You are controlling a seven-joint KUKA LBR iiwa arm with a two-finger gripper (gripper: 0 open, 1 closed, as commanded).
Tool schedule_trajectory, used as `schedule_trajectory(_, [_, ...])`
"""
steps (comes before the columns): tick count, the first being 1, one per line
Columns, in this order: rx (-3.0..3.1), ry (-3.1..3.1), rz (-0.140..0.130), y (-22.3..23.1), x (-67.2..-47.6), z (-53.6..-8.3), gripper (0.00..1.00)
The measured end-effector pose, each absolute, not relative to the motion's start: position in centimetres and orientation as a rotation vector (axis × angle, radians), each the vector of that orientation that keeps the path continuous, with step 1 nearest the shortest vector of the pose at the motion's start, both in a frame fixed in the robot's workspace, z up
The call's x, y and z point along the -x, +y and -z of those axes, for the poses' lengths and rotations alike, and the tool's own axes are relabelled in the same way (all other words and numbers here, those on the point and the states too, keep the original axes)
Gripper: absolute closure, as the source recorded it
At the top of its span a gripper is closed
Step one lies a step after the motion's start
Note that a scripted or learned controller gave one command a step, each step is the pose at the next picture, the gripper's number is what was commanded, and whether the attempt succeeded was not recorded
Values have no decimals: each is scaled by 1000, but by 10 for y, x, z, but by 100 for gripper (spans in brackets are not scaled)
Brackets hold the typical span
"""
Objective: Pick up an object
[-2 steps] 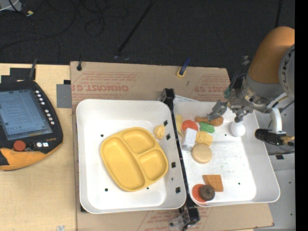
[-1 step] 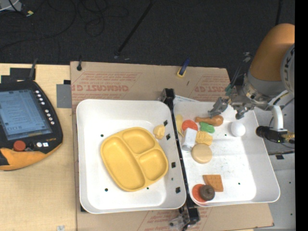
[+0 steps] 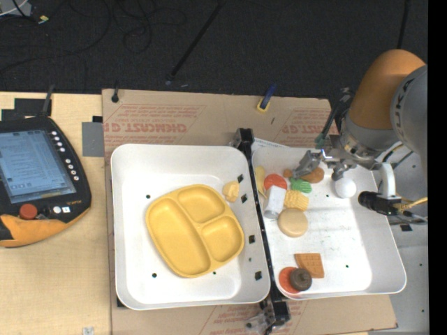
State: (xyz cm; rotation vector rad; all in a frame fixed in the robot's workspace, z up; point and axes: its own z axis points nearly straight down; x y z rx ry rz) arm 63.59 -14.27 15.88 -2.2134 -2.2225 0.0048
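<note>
A yellow divided plate lies in the left bin. Small toy foods cluster in the right bin, a white ball among them. Above these hangs the tool; its grip cannot be made out.

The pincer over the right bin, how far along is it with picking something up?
Done: the arm has reached over the right bin, and the pincer sits above the far cluster of toy food, near the green piece and the white ball. In hand: nothing visibly; I cannot tell how it is set. Left: grasp and lift. The yellow divided plate lies in the left bin.
</note>
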Motion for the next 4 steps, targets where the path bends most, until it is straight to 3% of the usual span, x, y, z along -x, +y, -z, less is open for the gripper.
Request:
schedule_trajectory(1, [2211,-2225,-4,-141,-643,-98,0])
schedule_trajectory(2, [2216,-2226,-1,-140,-644,-88,0])
schedule_trajectory(3, [2216,-2227,0,-140,-644,-99,100])
schedule_trajectory(4, [2222,-2225,3,-136,-643,-144,100])
